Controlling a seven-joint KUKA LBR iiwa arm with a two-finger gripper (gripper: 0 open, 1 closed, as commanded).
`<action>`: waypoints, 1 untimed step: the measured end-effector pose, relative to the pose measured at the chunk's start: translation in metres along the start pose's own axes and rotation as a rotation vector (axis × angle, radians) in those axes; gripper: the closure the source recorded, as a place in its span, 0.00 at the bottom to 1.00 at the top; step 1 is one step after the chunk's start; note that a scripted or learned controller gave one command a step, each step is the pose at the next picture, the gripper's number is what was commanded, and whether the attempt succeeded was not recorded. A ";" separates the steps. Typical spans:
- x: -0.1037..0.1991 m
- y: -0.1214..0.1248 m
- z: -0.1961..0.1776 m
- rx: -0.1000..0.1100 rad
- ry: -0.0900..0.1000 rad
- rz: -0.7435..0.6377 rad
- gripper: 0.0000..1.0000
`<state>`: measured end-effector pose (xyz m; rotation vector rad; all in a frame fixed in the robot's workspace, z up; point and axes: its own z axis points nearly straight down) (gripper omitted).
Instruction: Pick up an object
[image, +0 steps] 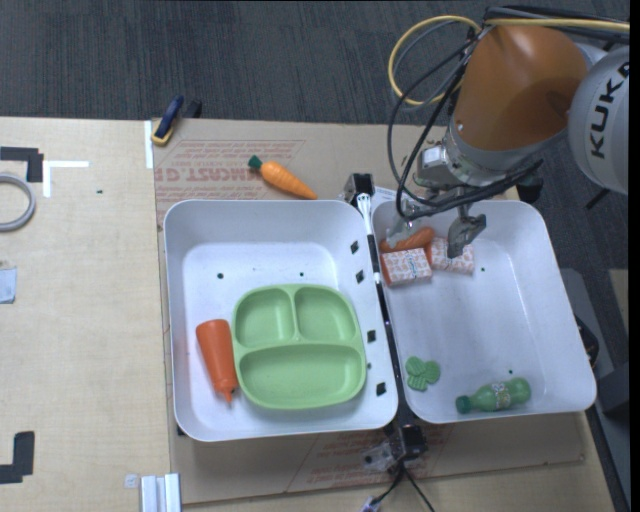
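I found the gripper (437, 238) low in the right bin (545, 300), its fingers spread apart and straddling an orange item (413, 240) beside the white carton (406, 267) at the bin's far left corner, apparently positioned to close, nothing yet held.

Clutter on the bench (80, 330) around the 2 white bins

A toy carrot (283, 178) lies on the cardboard sheet (230, 160) just behind the left bin (170, 330), well apart from the right bin (560, 290); a small blue and yellow tool (168, 120) sits at the sheet's far left corner; a grey ring (15, 203) rests at the bench's left edge; a black corner mark (22, 160) lies just behind the ring.
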<state>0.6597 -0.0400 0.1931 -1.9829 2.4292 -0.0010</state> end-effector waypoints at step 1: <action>0.006 0.037 0.000 -0.003 0.001 -0.048 0.00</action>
